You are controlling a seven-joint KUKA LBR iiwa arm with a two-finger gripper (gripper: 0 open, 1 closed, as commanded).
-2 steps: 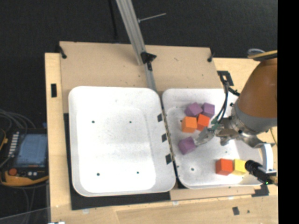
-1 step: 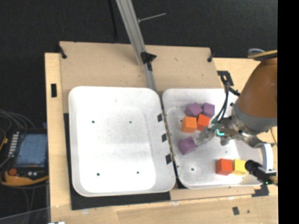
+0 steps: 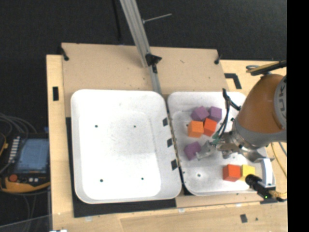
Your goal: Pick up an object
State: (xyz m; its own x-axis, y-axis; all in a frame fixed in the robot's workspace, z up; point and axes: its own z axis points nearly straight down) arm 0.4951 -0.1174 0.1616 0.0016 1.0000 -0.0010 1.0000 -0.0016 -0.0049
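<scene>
The right bin (image 3: 205, 181) holds several small blocks. Two purple blocks (image 3: 199, 113) sit at its far side, with two orange blocks (image 3: 195, 128) just in front of them. A lone purple block (image 3: 191, 150) lies near the bin's left wall. An orange block (image 3: 232, 172) and a yellow block (image 3: 248, 170) lie side by side at the near right. My gripper (image 3: 208, 148) hangs low over the bin's middle, just right of the lone purple block and below the orange pair. The arm's orange band (image 3: 260, 108) covers the bin's right part.
The left bin (image 3: 116, 144) stands beside the right one, sharing a middle edge with black clips (image 3: 170, 141). A slanted metal pole (image 3: 137, 30) rises behind the bins. A handheld control unit (image 3: 26, 161) lies off the bench at the left.
</scene>
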